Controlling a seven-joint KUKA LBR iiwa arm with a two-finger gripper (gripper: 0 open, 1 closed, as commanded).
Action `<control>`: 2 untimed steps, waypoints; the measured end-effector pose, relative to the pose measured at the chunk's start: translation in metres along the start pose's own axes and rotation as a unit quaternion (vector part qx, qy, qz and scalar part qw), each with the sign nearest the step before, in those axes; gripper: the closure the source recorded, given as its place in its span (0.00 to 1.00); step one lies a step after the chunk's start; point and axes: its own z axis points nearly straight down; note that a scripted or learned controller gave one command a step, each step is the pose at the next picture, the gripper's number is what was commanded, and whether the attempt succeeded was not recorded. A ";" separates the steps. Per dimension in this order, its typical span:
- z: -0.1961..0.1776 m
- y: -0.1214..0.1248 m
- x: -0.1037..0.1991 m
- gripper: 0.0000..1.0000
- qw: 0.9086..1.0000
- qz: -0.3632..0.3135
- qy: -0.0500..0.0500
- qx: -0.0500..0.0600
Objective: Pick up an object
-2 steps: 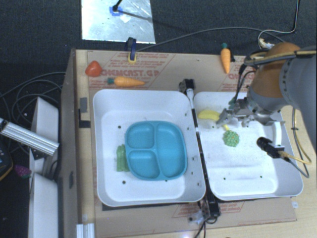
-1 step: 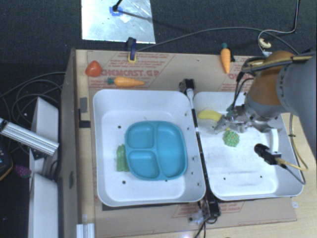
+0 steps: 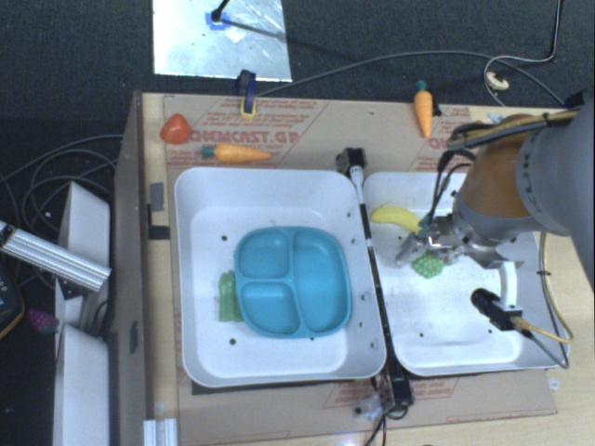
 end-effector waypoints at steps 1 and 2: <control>-0.011 0.001 0.000 1.00 1.000 0.000 0.000 -0.001; -0.101 0.009 0.068 1.00 1.000 -0.002 0.000 -0.002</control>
